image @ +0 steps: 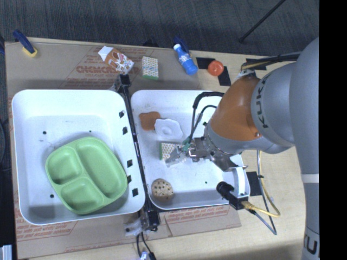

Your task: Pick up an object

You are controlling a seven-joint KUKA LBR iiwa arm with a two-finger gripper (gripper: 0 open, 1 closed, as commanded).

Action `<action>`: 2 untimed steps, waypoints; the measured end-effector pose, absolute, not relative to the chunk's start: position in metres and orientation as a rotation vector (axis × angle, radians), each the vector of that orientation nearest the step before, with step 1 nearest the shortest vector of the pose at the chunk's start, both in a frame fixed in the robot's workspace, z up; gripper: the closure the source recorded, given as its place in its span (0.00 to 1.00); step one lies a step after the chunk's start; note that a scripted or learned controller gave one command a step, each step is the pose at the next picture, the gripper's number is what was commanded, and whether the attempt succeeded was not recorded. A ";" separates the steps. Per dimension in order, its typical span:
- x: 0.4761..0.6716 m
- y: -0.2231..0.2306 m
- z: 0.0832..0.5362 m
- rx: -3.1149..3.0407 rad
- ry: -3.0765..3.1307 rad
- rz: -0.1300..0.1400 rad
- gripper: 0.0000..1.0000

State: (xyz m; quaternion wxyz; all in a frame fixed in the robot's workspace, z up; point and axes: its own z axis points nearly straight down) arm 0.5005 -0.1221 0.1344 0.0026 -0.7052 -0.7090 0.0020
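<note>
- the light wooden bench point(282, 229) sits on a dark grey carpeted floor point(135, 10), and brown printed cardboard point(81, 69) lies flat under the two bins.
- along the back edge of the bench: a blue and yellow clamp point(24, 43) at the far left, a crumpled orange and white snack packet point(115, 60), a small green and white printed box point(149, 67), a blue plastic bottle point(186, 59) lying on its side, and a small orange ball point(216, 67) on a black patch.
- the left shallow white bin point(32, 112) holds a pale green plastic tray point(85, 174) with three compartments, sitting towards the near side.
- the right shallow white bin point(162, 97) holds an orange-brown soft lump point(149, 119) near its back left, with a white crumpled piece point(167, 128) touching it on the right.
- a round speckled beige cookie-like object point(161, 189) sits at the front left corner of the right bin, well apart from the rest.
- the grey arm with its orange band point(238, 112) reaches in from the right, low over the right bin.
- the two-finger gripper point(179, 154) is down at a small green and white patterned packet point(169, 150) in the middle of the right bin, just in front of the white piece.
- the gripper tip touches or overlaps the packet's right edge; i cannot tell how far apart the jaws stand, nor whether the packet is between them.
</note>
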 end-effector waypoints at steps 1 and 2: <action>0.476 -0.091 0.093 -2.211 -2.225 0.003 0.00; 0.477 -0.091 0.103 -2.204 -2.233 0.003 1.00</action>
